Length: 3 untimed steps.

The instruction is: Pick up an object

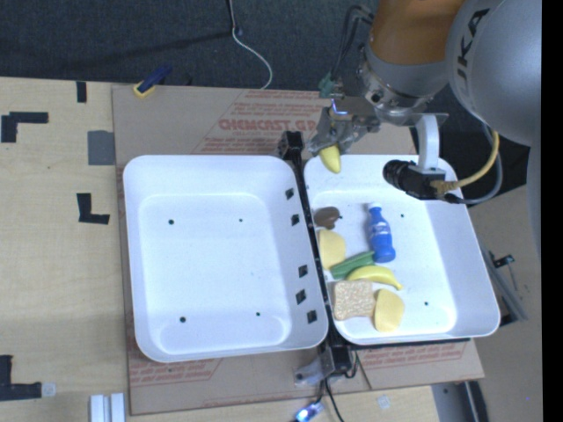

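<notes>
My gripper [334, 144] hangs over the far left corner of the right bin [457, 253], close to the divider between the bins. It is shut on a small yellow object [330, 159], which sticks out below the fingertips, lifted above the bin floor. Lying in the right bin are a brown lump [327, 216], a blue bottle [379, 233], a pale yellow round piece [332, 248], a green item [352, 264], a banana [375, 276], a tan textured block [353, 299] and a yellow wedge [388, 310].
The left bin [211, 253] lies beside the right one, with black clips [303, 271] along the shared rims. A black cable fitting [406, 176] on the arm hangs over the right bin's far side. A thin cable [251, 51] trails behind the bins.
</notes>
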Each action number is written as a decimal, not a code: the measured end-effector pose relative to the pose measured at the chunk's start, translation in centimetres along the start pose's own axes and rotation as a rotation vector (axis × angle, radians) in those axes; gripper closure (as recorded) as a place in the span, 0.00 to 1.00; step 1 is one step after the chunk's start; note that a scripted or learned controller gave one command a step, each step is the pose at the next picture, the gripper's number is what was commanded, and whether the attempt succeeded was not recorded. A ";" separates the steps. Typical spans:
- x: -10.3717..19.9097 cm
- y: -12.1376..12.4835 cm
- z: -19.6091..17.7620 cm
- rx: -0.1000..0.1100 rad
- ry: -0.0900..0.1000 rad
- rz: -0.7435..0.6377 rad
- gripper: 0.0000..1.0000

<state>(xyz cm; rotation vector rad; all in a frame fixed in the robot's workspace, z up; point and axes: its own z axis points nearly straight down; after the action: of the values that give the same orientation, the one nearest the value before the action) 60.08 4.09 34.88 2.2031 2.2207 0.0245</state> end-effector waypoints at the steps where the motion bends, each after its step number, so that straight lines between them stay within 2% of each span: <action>1: -4.3 -2.5 -8.0 0.012 -0.003 0.009 1.00; 2: 0.5 -4.9 5.5 0.037 -0.002 0.004 1.00; 3: -1.4 -10.0 8.9 0.031 -0.003 0.009 1.00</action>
<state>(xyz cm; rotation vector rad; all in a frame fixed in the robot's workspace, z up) 50.27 2.62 25.82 2.2277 2.2244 -0.0126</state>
